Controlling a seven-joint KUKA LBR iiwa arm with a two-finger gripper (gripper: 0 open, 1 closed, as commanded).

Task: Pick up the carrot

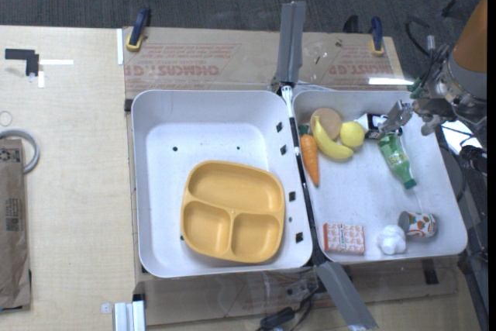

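Note:
The carrot is orange with a green top and lies lengthwise against the left wall of the right bin. Its tip points toward the bin's front. My gripper hangs over the back right part of that bin, just above the cap end of a green bottle. It is well to the right of the carrot and apart from it. Nothing shows in its grasp. The grey arm with its orange band comes in from the right edge.
A banana, a lemon and a brown potato crowd next to the carrot's top. A red-and-white box, a white ball and a small can lie along the front. The left bin holds a yellow divided plate.

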